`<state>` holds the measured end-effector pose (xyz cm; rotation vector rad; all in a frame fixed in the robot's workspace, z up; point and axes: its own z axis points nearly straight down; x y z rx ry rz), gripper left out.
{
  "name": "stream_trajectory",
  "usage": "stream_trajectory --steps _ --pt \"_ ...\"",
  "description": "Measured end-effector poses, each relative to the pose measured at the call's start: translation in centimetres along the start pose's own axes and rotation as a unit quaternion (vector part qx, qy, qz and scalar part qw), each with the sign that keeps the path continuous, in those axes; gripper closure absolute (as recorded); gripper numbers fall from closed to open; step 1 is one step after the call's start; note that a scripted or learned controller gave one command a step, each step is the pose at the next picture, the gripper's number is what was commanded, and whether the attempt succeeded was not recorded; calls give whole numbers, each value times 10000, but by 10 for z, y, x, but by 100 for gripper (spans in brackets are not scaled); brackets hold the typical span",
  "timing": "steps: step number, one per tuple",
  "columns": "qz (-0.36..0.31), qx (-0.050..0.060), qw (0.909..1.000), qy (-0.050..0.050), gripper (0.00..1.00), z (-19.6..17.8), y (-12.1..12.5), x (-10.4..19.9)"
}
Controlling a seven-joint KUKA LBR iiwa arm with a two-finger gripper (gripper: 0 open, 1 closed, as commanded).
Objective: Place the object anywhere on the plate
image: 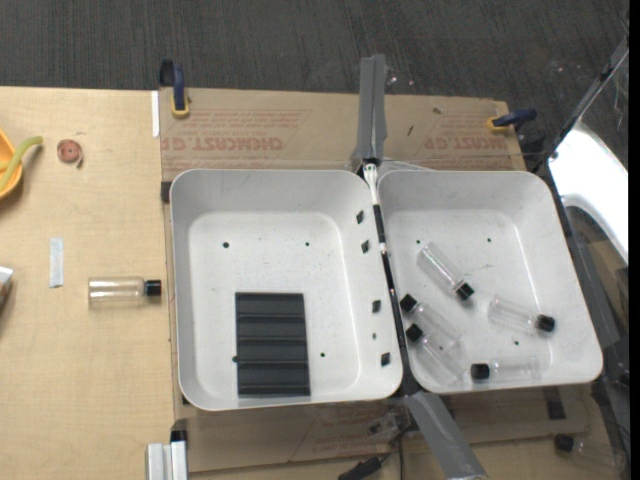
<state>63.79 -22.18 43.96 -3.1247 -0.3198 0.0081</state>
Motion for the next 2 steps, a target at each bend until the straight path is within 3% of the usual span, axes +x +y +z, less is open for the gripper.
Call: stream_trajectory --steps 1,2 --pt "20 2 10000 3 0 0 -70 19" --pt "14 0 10000 0 0 0 -2 -12"
